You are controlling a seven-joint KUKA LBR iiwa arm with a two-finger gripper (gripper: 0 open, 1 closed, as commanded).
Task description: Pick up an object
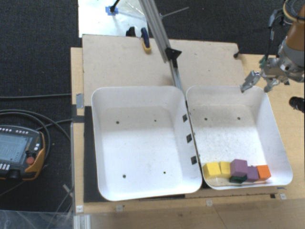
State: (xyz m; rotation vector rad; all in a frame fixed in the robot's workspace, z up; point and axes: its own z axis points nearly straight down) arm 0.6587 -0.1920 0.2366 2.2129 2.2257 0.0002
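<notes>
Camera view: gripper, fingers apart and empty, above right bin's far rim; no legible writing, perhaps.

Arm cut off at right edge; dark green block partly hidden behind purple block.

2 white bins, 2 yellow blocks, 2 purple blocks, 1 orange block, 1 dark green block.

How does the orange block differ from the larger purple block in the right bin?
The orange block is orange and lies at the right end of the row; the larger purple block is purple and lies near the middle. The orange block looks smaller and lower than the purple one. Both rest by the near wall of the right bin.
</notes>
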